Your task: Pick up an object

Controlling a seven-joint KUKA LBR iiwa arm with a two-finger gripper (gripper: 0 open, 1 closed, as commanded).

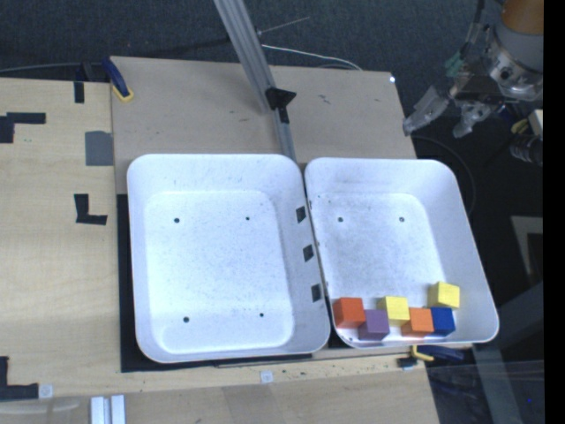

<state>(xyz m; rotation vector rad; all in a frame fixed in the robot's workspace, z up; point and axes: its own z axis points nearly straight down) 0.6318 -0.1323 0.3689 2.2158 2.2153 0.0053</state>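
the gripper (439,113) hung above the desk (203,104) beyond the right bin's (388,170) far right corner, fingers spread apart and holding nothing. the blocks (397,314) sat clustered along that bin's near edge, well apart from the fingers, toward the camera.

Two shallow white bins, the left bin (141,237) and the right bin (463,228). Six small blocks: two orange blocks (350,311) (421,321), two yellow blocks (396,307) (445,294), one purple block (376,323), one blue block (443,321).
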